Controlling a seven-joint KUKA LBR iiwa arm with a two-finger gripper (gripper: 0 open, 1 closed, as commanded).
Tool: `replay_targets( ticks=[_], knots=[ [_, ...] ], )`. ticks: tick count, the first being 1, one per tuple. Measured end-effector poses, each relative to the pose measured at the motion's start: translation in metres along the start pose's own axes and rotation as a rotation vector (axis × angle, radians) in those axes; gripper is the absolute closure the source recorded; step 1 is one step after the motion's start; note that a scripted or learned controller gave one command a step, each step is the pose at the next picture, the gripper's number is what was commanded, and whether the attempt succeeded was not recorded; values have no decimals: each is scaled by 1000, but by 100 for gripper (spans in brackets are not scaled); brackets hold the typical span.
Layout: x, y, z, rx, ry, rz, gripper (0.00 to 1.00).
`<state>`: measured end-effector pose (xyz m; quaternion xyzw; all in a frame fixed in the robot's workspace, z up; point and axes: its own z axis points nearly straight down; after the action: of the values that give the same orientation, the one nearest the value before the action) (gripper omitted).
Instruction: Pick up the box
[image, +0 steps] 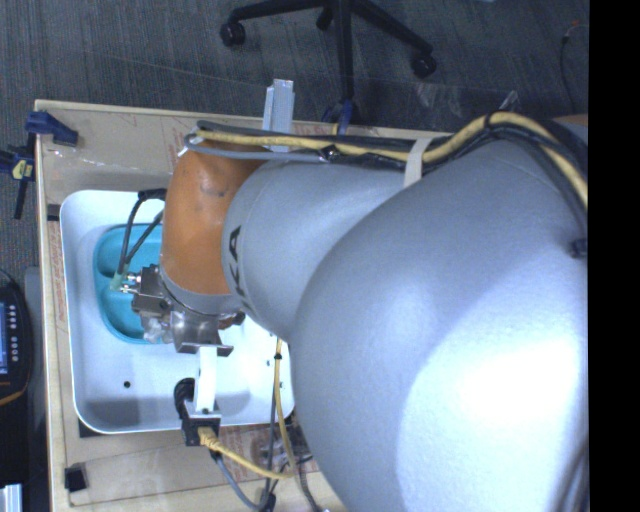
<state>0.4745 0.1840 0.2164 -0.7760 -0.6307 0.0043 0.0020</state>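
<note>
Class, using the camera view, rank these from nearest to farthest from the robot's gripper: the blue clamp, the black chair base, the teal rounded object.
Measured from the gripper:
1. Teal rounded object, just to its left, inside the left white bin.
2. Blue clamp, on the bench's top-left corner.
3. Black chair base, on the floor beyond the bench, at the view's top.

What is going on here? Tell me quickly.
A grey KUKA arm with an orange band reaches in from the right and hangs over the left shallow white bin, covering most of it. Its wrist and metal gripper assembly sit low over the bin's middle. A turquoise, rounded object lies in the bin just left of the gripper, partly hidden by it. The task is to pick up a box; from this view I cannot tell whether anything is grasped.
</note>
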Motion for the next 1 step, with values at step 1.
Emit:
replay_targets(
  ticks=[1],
  knots=[
    [-62, 14, 101, -1, 1, -473, 100]
  ],
)
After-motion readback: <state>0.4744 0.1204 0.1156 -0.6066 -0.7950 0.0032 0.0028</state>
